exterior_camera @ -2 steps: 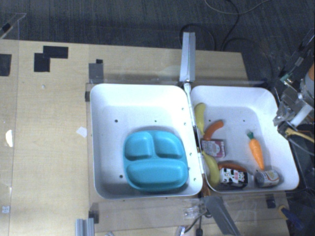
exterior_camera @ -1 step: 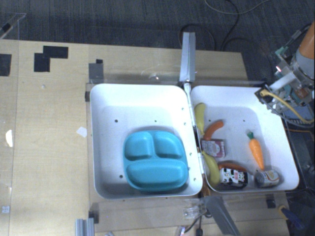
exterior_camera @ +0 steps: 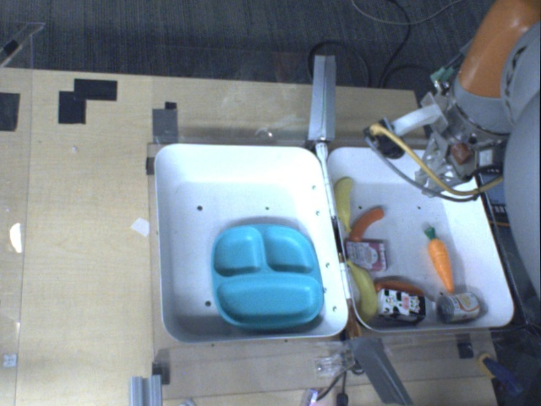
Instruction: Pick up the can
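Note:
The can (exterior_camera: 461,305) is small and grey and lies on its side in the near right corner of the right bin (exterior_camera: 486,227), just below the tip of a carrot (exterior_camera: 439,260). My gripper (exterior_camera: 446,152) hangs over the far right part of that bin, well behind the can and apart from it, with yellow and black cables looped around the wrist. Above it rises the arm's orange band (exterior_camera: 499,41). Nothing shows between the gripper and the can except the carrot.
The right bin also holds two bananas (exterior_camera: 344,200) along its left wall, a red sausage (exterior_camera: 367,221), a purple packet (exterior_camera: 368,253) and a black and red pack (exterior_camera: 399,303). A blue divided plate (exterior_camera: 266,276) lies in the left bin (exterior_camera: 182,227).

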Controlling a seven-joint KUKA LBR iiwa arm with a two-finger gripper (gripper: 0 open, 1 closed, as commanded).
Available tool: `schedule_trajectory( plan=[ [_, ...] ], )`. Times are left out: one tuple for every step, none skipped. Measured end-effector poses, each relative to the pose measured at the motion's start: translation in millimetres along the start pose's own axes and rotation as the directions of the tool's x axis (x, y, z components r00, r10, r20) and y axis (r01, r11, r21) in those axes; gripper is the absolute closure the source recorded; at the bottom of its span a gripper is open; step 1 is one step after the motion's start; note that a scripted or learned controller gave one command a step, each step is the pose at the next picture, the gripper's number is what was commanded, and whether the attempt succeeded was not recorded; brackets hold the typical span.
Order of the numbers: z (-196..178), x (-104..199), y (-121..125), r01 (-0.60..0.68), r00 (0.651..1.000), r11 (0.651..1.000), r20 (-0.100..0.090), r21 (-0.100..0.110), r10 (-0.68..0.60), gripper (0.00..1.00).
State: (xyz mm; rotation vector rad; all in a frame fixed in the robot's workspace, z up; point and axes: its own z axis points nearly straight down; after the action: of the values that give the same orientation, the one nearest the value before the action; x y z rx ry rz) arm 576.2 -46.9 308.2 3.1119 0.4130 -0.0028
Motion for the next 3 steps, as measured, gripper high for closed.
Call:
schedule_trajectory(
  plan=[
    [-32.8, 69.6, -128.2, -0.058, 0.998, 0.998, -0.004, 0.0, 0.058, 1.0],
    [-41.1, 71.7, -127.4, -0.056, 0.998, 0.998, -0.005, -0.004, 0.056, 1.0],
    [-49.5, 73.9, -126.5, -0.053, 0.999, 0.999, -0.006, -0.007, 0.053, 1.0]
  ],
)
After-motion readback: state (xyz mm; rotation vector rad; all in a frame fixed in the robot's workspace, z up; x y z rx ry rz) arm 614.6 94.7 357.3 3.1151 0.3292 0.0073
